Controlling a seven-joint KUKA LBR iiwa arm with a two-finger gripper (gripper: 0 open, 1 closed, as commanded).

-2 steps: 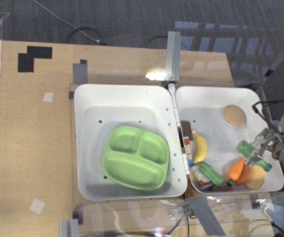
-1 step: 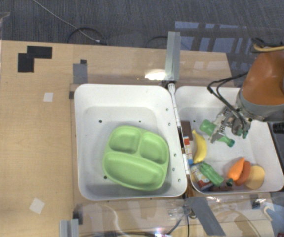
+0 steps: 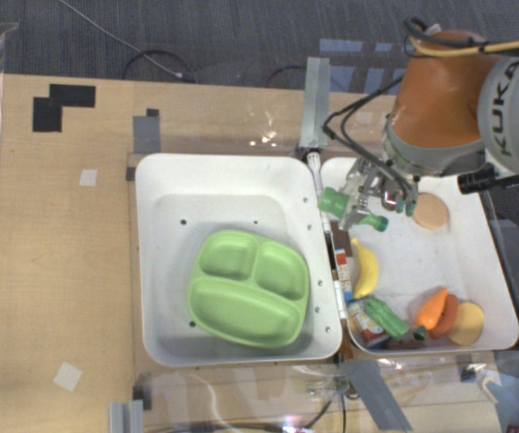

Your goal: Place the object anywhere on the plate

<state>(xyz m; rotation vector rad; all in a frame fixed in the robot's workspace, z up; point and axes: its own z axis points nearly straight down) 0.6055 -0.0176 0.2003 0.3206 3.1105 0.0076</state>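
1. The gripper (image 3: 360, 207) hangs over the inner edge of the right bin (image 3: 503, 327), close to the wall it shares with the left bin (image 3: 151, 269), below the arm's orange band (image 3: 435, 88).
2. A small green object (image 3: 334, 202) sits between its fingers, so the pincer is pinching it; a second bit of green (image 3: 374, 223) shows just right of and below the fingertips, and whether it belongs to the same piece cannot be told.
3. The green object looks smooth and rounded, a mid green, partly hidden by the metal fingers.
4. The plate (image 3: 250, 287) lies to the left of and below the gripper, in the left bin: a light green tray with three compartments, two small ones at the far side and one long one nearer the camera.
5. Directly below the gripper lies a banana (image 3: 365, 271); further below sit a dark green item (image 3: 387, 317), an orange carrot-like piece (image 3: 432, 308) and a pale yellow rounded piece (image 3: 468, 321).
6. To the right of the gripper rests a tan round disc (image 3: 430, 212).
7. Grey letters "KU" (image 3: 518, 115) read on the arm's casing, above and right of the gripper.
8. A thin packet (image 3: 341, 260) with red and white print lies along the bin wall below the gripper; its writing is too small to read.
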